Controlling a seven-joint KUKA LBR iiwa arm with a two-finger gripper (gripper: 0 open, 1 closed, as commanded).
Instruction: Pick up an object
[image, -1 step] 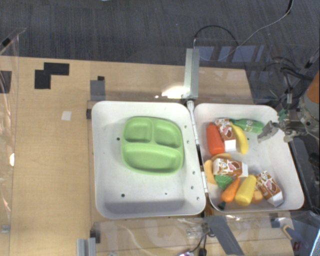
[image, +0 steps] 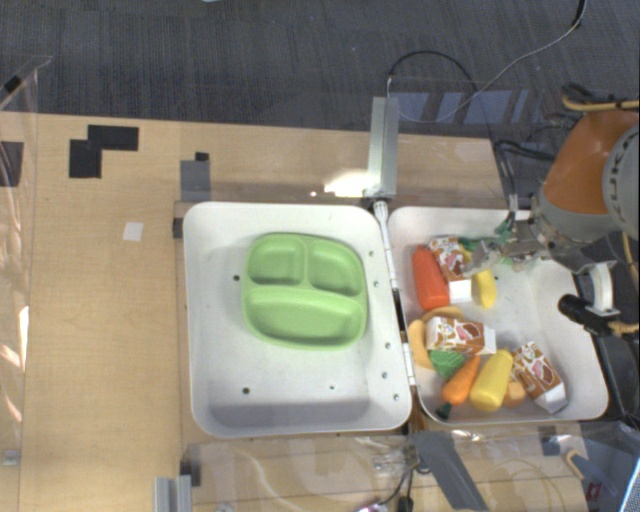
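The right bin (image: 590, 345) holds a heap of toy food. A red bottle (image: 430, 279) lies at its left, with a printed packet (image: 449, 254) behind it and a small yellow piece (image: 485, 290) beside it. Nearer the front lie another printed packet (image: 458, 337), an orange carrot (image: 461, 380), a yellow bottle (image: 490, 380) and a third packet (image: 539, 373). My gripper (image: 497, 249) hangs low over the bin's back part, just right of the rear packet and above the small yellow piece. The grey arm with its orange band (image: 590, 170) comes in from the right.
In the left bin (image: 215, 300) lies a green divided plate (image: 304, 288). A metal post (image: 384, 145) stands behind the seam between the bins. Cables (image: 520, 105) run across the bench behind the right bin. A clear panel (image: 20, 250) stands at the far left.
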